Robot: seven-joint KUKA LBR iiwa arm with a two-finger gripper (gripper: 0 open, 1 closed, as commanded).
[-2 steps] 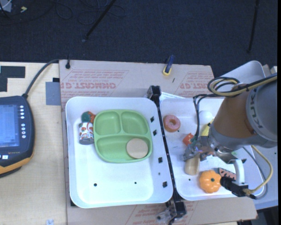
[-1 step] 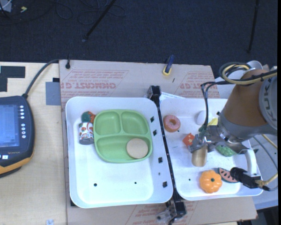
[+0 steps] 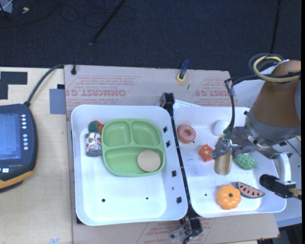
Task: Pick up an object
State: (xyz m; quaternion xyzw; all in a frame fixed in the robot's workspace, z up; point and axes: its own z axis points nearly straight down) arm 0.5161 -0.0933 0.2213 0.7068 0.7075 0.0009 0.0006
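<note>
- Nearest in the right bin [image 3: 203,207], a small orange pumpkin [image 3: 229,196] sits by the front rim, and a watermelon slice [image 3: 249,190] lies just beside it on its right.
- Behind them, the gripper [image 3: 224,147] is low over the middle of the right bin, and a tan bottle [image 3: 223,162] stands right below it. It is not possible to tell from this view if the claw is open or closed, or if it grips the bottle.
- A green bumpy fruit [image 3: 245,161] is just right of the bottle, and a small red piece [image 3: 206,152] is just left of it.
- Further back, a pink donut [image 3: 186,133] lies near the divider, and a white ball [image 3: 221,127] is near the arm [image 3: 277,103].
- In the left bin [image 3: 122,202], a green tray [image 3: 129,136] with three compartments holds a round beige disc [image 3: 149,160] in its front compartment.
- A small can [image 3: 93,143] stands at the tray's left side, with a red and green toy [image 3: 95,126] behind it.
- Far left on the bench lies a pendant [image 3: 10,146] with a screen.
</note>
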